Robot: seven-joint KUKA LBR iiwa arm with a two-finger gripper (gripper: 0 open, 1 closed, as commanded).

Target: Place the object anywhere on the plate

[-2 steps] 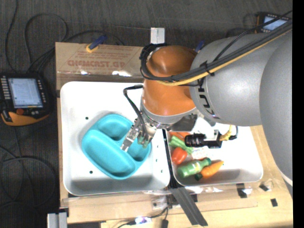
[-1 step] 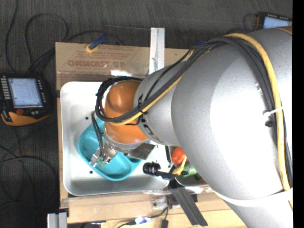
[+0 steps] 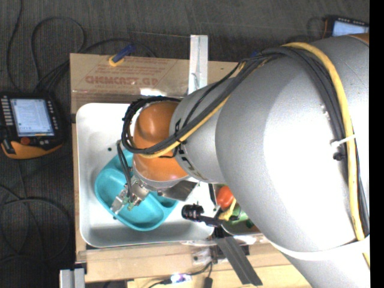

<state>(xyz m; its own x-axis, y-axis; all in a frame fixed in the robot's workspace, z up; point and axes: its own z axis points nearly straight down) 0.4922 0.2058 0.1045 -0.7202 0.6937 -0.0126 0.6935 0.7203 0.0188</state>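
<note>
The gripper (image 3: 125, 203) hangs low over the teal plate (image 3: 108, 188) in the left bin (image 3: 90, 131); whether it is open, closed or carrying anything cannot be told. An orange and green object (image 3: 227, 201) lies just right of the arm. Any release should probably happen low, over the plate's middle.

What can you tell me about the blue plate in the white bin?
The plate is teal-blue, looks like smooth plastic, and has rounded corners and a raised rim. It lies flat on the floor of the left white bin, toward the near side. The arm covers its upper right part, so the full shape is hidden. The end effector hangs right over its middle; whether anything lies on the plate beneath cannot be seen.
</note>
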